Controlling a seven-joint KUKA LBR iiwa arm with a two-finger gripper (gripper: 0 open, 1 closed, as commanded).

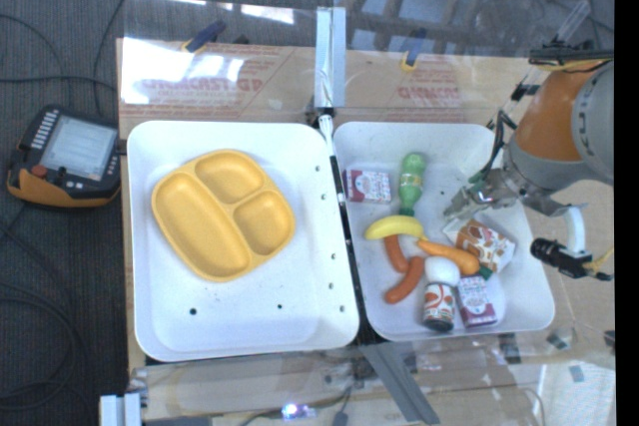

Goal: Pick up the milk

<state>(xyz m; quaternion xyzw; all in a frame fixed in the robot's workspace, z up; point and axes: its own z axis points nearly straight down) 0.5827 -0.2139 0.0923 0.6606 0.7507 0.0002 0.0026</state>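
The milk looks like the small white-and-red carton point(366, 185) lying on its side at the back left of the right bin point(439, 140). My gripper point(467, 200) hangs low over the right side of that bin, roughly a hand's width to the right of the carton. A green bottle point(411, 179) lies between the two. The gripper sits just behind a pizza-print packet point(486, 247), and I see nothing held in it.
The right bin also holds a banana point(393, 227), two sausages point(397, 254), a carrot point(449, 254), a white egg point(441, 269), a can point(437, 306) and a red carton point(477, 301). A yellow divided plate point(222, 213) lies in the left bin point(180, 324).
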